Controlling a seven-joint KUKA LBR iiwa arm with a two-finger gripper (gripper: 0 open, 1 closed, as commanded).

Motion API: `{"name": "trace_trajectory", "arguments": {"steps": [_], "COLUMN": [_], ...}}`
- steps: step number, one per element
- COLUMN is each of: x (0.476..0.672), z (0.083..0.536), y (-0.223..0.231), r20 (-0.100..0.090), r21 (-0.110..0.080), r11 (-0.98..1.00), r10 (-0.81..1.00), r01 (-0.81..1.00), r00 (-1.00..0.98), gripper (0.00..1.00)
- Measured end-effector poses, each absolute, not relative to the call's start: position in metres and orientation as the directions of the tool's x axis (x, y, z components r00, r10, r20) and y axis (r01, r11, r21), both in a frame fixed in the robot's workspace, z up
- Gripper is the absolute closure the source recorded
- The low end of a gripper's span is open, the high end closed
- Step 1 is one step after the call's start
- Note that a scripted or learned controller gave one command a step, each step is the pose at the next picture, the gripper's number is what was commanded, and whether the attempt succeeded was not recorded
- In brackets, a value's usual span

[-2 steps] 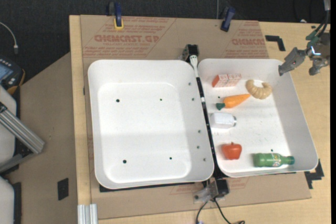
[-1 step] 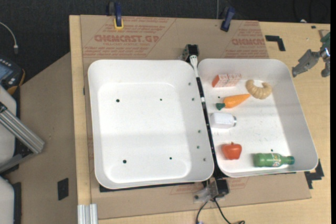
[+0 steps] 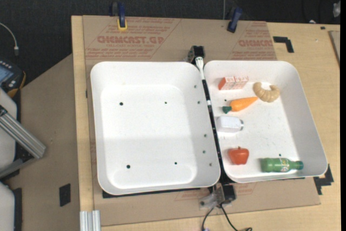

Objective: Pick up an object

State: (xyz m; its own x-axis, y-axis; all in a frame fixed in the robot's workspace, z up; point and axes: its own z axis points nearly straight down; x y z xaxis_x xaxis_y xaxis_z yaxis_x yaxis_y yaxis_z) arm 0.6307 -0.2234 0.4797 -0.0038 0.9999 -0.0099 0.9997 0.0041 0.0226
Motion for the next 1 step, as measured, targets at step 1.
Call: {"name": "trace_trajectory", "arguments": {"steps": [1], "x": [0.6181], "z": [0.5410], "y": [-0.0930], "r20": [0.000], "r21": [0.012], "r11": [0.012], "r10": [1.000], "r01": [1.000], "r00": [-0.012], "gripper": [0.00]}}
